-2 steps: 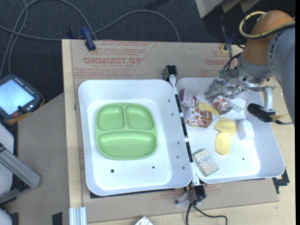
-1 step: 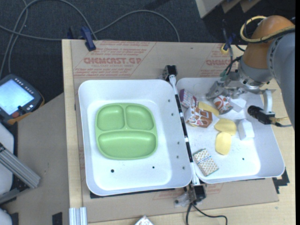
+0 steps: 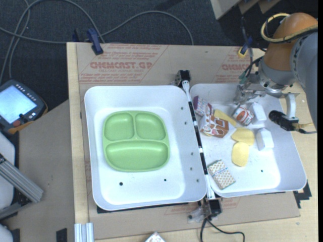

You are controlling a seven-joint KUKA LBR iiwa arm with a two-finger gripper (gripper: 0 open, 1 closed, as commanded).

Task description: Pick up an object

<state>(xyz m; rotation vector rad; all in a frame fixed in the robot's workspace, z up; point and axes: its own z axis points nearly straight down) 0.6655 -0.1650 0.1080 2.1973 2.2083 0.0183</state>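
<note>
Approach step in hand: tool point(image 3: 246, 101) down in far corner of right bin point(image 3: 290, 178), just over a small red-and-white packet point(image 3: 244, 116). Tool state cannot be told. Nothing seen gripped. Next move calls for a settled descent onto 1 item and a firm close. Nearby: 2 pale yellow rounded pieces point(image 3: 241, 145), smooth; a patterned carton point(image 3: 221, 174), boxy. Left bin point(image 3: 96, 105) carries a green 3-compartment plate point(image 3: 136, 140), matte plastic.
</note>
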